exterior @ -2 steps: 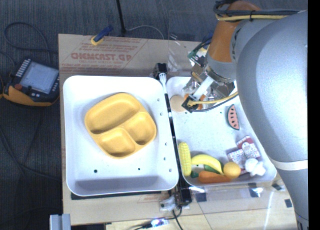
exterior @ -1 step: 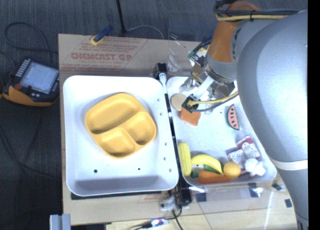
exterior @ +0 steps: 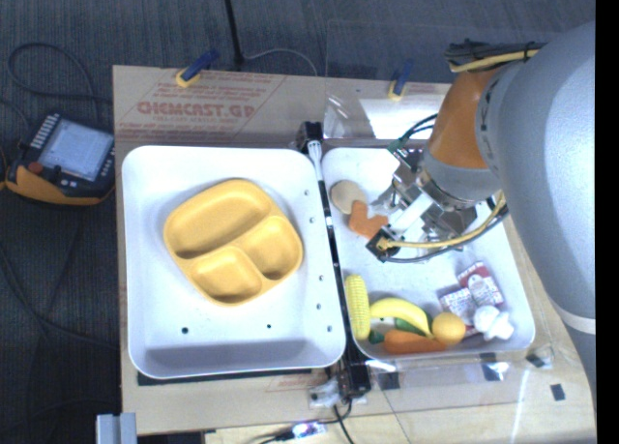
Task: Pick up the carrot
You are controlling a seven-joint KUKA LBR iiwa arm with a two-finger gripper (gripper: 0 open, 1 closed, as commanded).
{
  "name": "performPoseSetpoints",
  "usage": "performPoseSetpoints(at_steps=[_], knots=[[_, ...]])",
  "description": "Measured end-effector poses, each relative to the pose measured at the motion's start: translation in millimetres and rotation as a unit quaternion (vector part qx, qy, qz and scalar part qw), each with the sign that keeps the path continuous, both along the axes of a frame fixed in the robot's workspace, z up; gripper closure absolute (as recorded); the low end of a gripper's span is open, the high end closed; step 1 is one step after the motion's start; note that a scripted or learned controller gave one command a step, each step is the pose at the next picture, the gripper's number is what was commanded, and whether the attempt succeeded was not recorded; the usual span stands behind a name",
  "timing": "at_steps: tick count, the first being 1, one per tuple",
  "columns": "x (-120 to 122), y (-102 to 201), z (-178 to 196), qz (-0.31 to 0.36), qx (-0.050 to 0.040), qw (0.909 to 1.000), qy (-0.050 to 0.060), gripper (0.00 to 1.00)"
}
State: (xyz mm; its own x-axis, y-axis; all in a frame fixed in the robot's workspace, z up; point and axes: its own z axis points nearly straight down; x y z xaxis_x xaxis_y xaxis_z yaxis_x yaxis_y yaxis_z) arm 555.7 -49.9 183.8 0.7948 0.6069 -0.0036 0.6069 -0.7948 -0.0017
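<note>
The carrot (exterior: 413,342) is a long orange piece lying along the near wall of the right bin (exterior: 513,282), between a corn cob and a yellow lemon. My gripper (exterior: 385,239) hangs over the upper left part of that bin, well behind the carrot and apart from it. Its tip is just right of a small orange chunk (exterior: 363,221) and close to it. Whether it touches that chunk cannot be told.
A beige round item (exterior: 342,195) lies behind the orange chunk. A corn cob (exterior: 357,305), banana (exterior: 400,312), lemon (exterior: 448,327), white item (exterior: 491,321) and red packet (exterior: 472,290) crowd the near end. The left bin (exterior: 145,239) holds a yellow divided plate (exterior: 232,239).
</note>
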Motion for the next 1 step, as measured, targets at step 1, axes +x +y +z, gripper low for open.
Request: performPoseSetpoints(at_steps=[1], knots=[[23.4,-45.2,-93.8,-0.066,0.0005,0.9978,-0.005,0.00]])
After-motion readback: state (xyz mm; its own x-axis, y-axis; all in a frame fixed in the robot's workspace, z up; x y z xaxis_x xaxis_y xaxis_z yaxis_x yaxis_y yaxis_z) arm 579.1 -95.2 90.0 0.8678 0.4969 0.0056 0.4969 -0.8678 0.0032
